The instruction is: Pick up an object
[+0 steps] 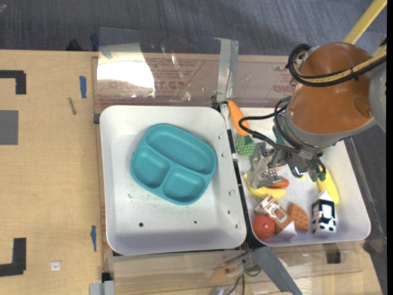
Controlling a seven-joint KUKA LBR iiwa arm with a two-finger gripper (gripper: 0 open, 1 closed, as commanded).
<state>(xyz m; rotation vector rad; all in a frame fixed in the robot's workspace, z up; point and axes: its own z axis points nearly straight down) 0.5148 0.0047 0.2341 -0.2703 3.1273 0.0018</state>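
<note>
The claw [268, 172] hangs low over the right bin [361, 231], at about nine o'clock from the bin's centre and just above a yellow toy piece [263, 190]. That looks to me like the likeliest thing to be picked. From where I stand I cannot tell whether the claw is open or closed, and nothing shows gripped in it.

The crowding is the worry. The yellow piece lies near the wall shared with the left bin [116, 229], so a descent slightly off could strike the rim or pin the piece against it. A small white and orange toy [277, 213] and a red toy tomato [264, 227] sit just beside it at six o'clock. A closing claw might catch two things at once, or nudge the round tomato rolling. The yellow piece looks smooth and curved, so I would guess it can squirt out of a pinch.

The right bin also holds a toy carrot [234, 113] at eleven o'clock, against the dividing wall. There is a green toy [245, 145] at ten, a brown biscuit-like toy [299, 216] near six, a black-and-white carton [324, 217] at five, and a toy banana [330, 188] at four. The left bin holds a teal divided plate [175, 163], lying flat near its middle with nothing in its compartments. Both bins sit on the wooden counter [43, 195].
</note>
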